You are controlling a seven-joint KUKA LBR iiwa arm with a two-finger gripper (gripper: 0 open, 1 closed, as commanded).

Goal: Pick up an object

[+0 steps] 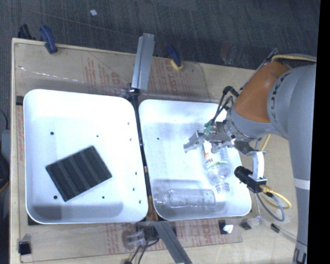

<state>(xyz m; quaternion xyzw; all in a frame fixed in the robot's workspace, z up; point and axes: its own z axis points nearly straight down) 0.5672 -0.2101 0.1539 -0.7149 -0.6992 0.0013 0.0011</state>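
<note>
The arm reaches in over the right bin (152, 155), its claw (202, 140) low above the bin's floor near the upper middle; whether the claw is spread or closed cannot be told. Just beside it lies a small clear bottle (217, 167) with a label, tilted along the bin's right side. A larger clear bottle (184, 198) lies on its side by the front wall. The left bin (39, 111) holds a dark ribbed slab (78, 172).
</note>
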